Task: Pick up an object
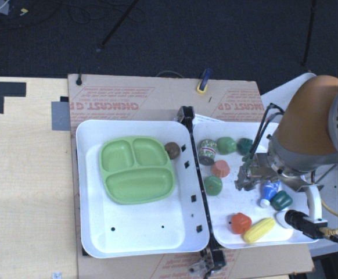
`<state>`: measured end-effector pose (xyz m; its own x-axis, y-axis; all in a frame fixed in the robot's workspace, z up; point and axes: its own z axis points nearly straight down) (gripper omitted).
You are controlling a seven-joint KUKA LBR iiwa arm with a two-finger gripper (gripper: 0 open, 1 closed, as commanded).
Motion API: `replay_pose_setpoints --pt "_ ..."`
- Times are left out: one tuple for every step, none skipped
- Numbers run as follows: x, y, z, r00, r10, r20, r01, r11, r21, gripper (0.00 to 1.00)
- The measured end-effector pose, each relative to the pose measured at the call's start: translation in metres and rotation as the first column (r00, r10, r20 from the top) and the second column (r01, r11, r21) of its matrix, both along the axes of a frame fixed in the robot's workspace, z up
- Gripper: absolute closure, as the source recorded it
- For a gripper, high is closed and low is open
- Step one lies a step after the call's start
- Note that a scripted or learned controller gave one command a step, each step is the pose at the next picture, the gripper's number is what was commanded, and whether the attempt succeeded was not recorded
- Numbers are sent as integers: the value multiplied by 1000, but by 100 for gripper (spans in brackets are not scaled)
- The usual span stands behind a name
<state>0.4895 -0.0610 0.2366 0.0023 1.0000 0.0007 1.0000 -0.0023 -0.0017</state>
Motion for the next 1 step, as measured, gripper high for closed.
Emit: replay_pose_setpoints --pt "0 10 -1 1000 4 -1 -4 1000 1 100"
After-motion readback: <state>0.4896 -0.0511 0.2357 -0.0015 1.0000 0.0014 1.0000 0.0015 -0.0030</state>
